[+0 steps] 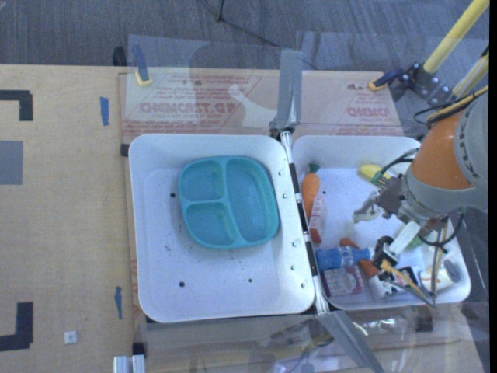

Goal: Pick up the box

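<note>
Camera view, contents as seen:

Left bin: shallow, white, on the wooden bench. Holds one teal divided plate with three compartments, lying flat toward the upper middle of the bin floor. A few small dark specks dot the floor around it

Right bin: shallow, white, set just beside the left bin, rims touching along the centre. Contents, upper to lower:
- orange carrot with a green top, lying lengthwise close to the left wall
- yellow item near the upper middle, partly hidden by the arm; kind cannot be told
- blue object at the lower middle, with a small orange piece touching its upper right side
- box, clear-fronted with a reddish tint, lying flat at the lower left corner of this bin, just below the blue object and touching it
- cluster of small mixed items in the lower right corner, too jumbled to name

Arm: grey with an orange band, entering from the right above the right bin. Gripper hangs over the middle of the right bin, above and to the right of the box and apart from it. Whether its jaws are wide or narrow cannot be told; nothing is seen between them

Behind the bins: clear plastic sheeting with red lettering, and blue tape strips on the bench
</note>
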{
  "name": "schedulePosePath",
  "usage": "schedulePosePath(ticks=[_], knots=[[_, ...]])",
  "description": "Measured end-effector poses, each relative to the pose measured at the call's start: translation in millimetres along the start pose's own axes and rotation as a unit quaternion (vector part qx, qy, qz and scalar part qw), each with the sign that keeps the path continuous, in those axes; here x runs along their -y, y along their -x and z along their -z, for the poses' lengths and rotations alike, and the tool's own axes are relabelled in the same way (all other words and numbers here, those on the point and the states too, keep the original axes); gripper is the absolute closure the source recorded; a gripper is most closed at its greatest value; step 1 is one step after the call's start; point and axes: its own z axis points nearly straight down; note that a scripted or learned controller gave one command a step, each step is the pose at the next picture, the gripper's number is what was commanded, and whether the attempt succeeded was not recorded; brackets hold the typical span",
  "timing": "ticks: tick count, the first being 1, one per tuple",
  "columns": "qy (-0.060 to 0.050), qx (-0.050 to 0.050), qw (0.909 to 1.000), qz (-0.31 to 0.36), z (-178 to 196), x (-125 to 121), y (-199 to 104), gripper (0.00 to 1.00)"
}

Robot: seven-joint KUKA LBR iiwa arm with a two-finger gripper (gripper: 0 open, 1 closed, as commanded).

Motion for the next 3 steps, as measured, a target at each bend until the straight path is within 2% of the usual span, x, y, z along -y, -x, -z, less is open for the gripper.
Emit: schedulePosePath(ticks=[1, 2, 3], knots=[[-0.004, 0.001, 0.9939, -0.111, -8.8, -80.3, -58.8, 0.0], [-0.006, 0.003, 0.9934, -0.114, -6.9, -80.8, -98.7, 0.0], [-0.003, 0.0, 0.9966, -0.083, 87.0, -53.9, -134.4, 0.0]])
